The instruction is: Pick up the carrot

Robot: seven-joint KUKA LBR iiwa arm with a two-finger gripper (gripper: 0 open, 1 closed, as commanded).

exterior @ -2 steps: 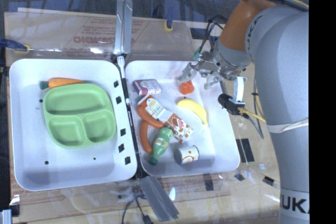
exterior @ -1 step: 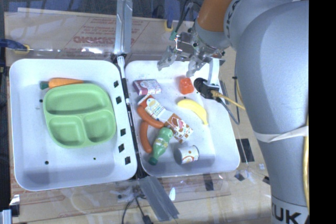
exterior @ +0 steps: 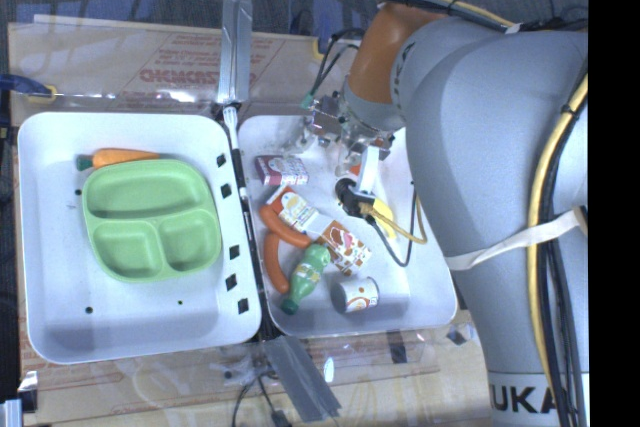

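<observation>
**Item: carrot** (exterior: 125,156) — orange, green at its left end, lying flat in the left bin (exterior: 30,215). It sits along the far edge of the green plate (exterior: 150,215), touching or just beside the rim (which of the two cannot be told).

**Gripper** (exterior: 338,137) — over the far part of the right bin (exterior: 432,287), well apart from the carrot. Whether it is set wide or narrow cannot be told from this angle, and nothing is seen held in it.

**Right bin, other contents** — small carton (exterior: 280,170), two orange sausages (exterior: 285,227), printed packet (exterior: 345,245), green bottle (exterior: 305,273), can (exterior: 355,295).

**Handling notes** — the pick looks not yet begun.
- Cross the divider to the left bin. The sausages are close in colour and nearer, so they are the likely wrong target.
- Come down over the carrot's middle, closing across its width.
- Keep to the far side, clear of the plate rim, or the plate may lift or shift too.
</observation>
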